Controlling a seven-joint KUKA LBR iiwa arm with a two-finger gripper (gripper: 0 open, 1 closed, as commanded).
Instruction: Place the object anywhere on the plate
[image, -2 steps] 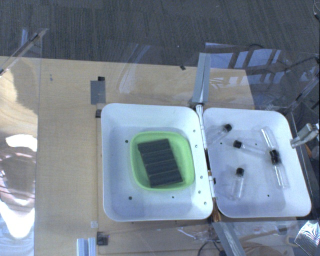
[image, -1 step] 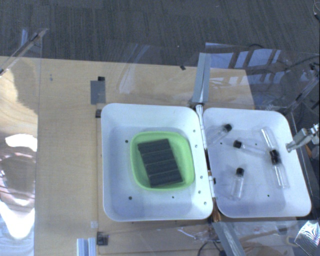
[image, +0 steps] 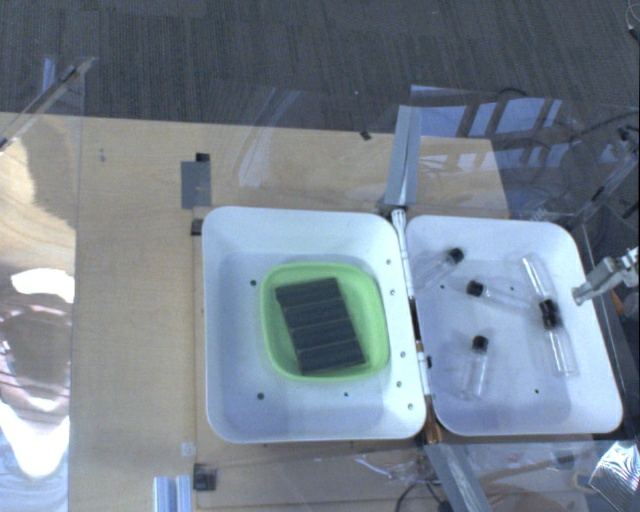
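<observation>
A dark, ribbed rectangular object (image: 320, 325) lies tilted across the middle of a lime-green plate (image: 275, 340) in the left white bin (image: 230, 300) on the wooden bench (image: 130, 300), its ends just short of the plate's raised rim. White floor rings the plate on all sides. Four clear, black-capped vials (image: 478, 364) lie scattered in the right bin (image: 590, 400). The claw (image: 600, 283) sits at that bin's right edge; whether it is clenched or released cannot be told.
</observation>
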